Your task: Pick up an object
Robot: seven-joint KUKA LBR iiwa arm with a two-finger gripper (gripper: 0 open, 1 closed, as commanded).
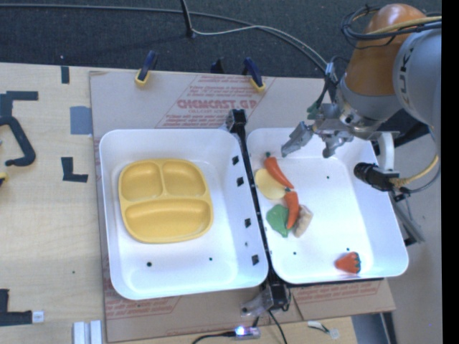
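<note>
A: We log the gripper spread open, holding nothing, above the right bin's far edge.

B: Target carrot lies nearby, at the toy cluster's edge, so reachable.

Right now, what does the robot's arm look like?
The arm is fat, round and grey, with a shiny orange band near the wrist. Thin black cables loop over the band. Its hand is small grey metal with two pointy fingers.
</note>
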